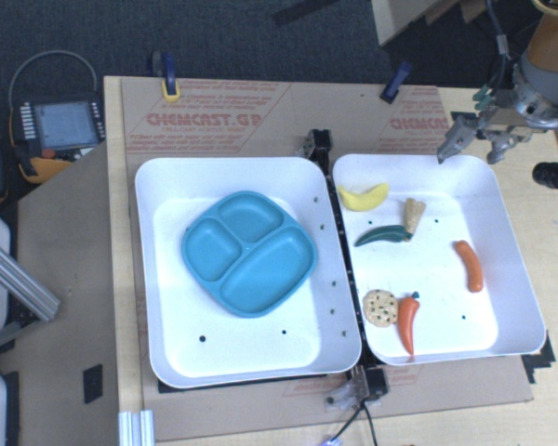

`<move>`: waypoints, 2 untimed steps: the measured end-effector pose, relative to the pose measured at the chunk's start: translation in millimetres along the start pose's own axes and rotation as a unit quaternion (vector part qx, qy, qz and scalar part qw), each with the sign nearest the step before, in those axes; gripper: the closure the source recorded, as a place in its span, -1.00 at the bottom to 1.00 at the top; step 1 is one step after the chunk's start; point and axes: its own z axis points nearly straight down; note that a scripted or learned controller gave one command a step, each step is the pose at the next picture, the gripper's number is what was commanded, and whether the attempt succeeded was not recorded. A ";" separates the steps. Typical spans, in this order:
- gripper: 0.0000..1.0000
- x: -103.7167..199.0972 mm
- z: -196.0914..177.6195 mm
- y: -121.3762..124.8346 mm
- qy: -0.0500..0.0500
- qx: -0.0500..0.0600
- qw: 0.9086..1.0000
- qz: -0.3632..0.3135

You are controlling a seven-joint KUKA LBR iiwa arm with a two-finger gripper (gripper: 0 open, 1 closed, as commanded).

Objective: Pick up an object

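Up at the far right corner, our gripper (471,143) hangs over the right bin's (516,249) rim, fingers spread apart and holding nothing. Below it we see a banana (365,196), a green pepper (383,236), a sausage (469,266), a cookie (379,308) and a carrot (407,322) (all lying loose). A blue divided plate (249,252) sits in the left bin (158,268).

The flat tabletop (260,119), covered with brown printed cardboard, carries two shallow white plastic bins side by side. The right bin (511,249) lies just below the tool (472,142); the left bin (158,249) sits well to the tool's left, touching its neighbour.
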 end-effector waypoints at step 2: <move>-1.00 -0.4 35.8 -3.7 -0.001 -0.005 1.000 -0.001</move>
